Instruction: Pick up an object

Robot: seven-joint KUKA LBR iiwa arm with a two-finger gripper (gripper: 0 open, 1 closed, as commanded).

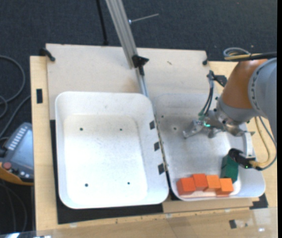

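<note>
Several orange blocks (203, 184) lie in a row along the near edge of the right bin (180, 155). A dark green block (229, 168) stands just behind their right end. A pale flat piece (205, 194) shows under the front of the orange row. My gripper (196, 129) hangs over the middle of the right bin, well behind the blocks and apart from them. The grey arm with its orange band (238, 86) comes in from the right above it. I see nothing held at the gripper.
The left bin (106, 148) sits beside the right one, with a narrow divider between them. A slanted metal pole (123, 29) rises behind the bins. Cables and a teach pendant (17, 152) lie off the bench at the left.
</note>
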